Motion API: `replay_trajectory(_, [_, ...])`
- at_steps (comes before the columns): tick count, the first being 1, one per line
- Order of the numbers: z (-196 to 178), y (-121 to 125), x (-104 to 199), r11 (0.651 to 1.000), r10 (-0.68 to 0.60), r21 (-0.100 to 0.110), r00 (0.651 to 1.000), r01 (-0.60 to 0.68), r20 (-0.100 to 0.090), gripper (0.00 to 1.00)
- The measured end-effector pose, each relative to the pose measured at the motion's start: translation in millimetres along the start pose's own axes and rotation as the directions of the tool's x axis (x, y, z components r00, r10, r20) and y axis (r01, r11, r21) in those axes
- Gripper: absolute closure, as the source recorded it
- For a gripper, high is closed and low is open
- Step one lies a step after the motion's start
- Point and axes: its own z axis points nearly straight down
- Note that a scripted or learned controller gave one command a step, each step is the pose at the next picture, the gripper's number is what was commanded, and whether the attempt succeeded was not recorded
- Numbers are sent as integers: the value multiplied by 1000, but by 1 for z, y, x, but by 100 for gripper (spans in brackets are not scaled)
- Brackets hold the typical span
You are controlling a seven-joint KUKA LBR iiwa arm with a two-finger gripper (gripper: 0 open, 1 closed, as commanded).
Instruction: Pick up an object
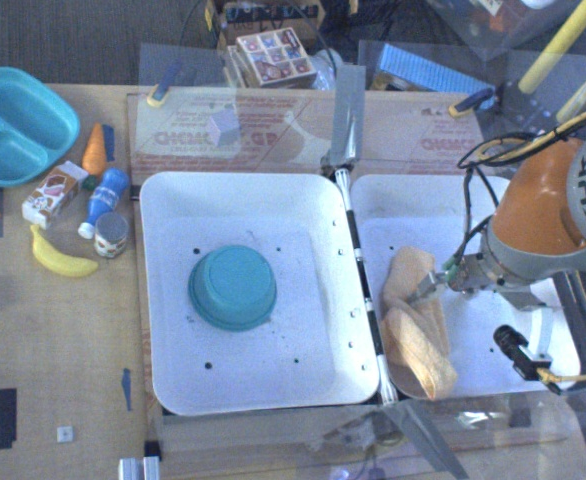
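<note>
**Tan bread beside the gripper in the right bin**

Tan bread [416,320], shaped like two loaves or one long folded piece, is seen in the right bin [473,208], lying against that bin's left wall and reaching down to its near edge. The gripper [443,280] is lowered into the same bin and is seen at the upper right edge of the bread, touching it or just beside it; which of the two cannot be told. Whether the tool is released or clenched cannot be told, as its tip is small and blurred against the bread. Nothing is seen lifted off the bin floor.

The arm [538,213] is seen reaching in from the right, its orange band above the wrist, with black cables looped over it.

A teal bowl [233,287] is set upside down near the middle of the left bin [173,203], well apart from the bread.

On the bench [53,368] left of the bins, a banana [59,256], a can [111,235], a blue bottle [104,200], a small carton [53,192], a carrot [94,149] and a blue dish [18,123] are laid out.
</note>
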Motion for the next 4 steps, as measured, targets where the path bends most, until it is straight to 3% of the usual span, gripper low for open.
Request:
replay_trajectory(1, [0,67,10,989,-151,-1,989,151,1,0])
replay_trajectory(2, [0,3,24,987,-161,1,987,161,-1,0])
replay_trajectory(3, [0,59,22,984,-176,-2,984,176,2,0])
replay_trajectory(4, [0,-1,26,970,-244,1,970,244,-1,0])
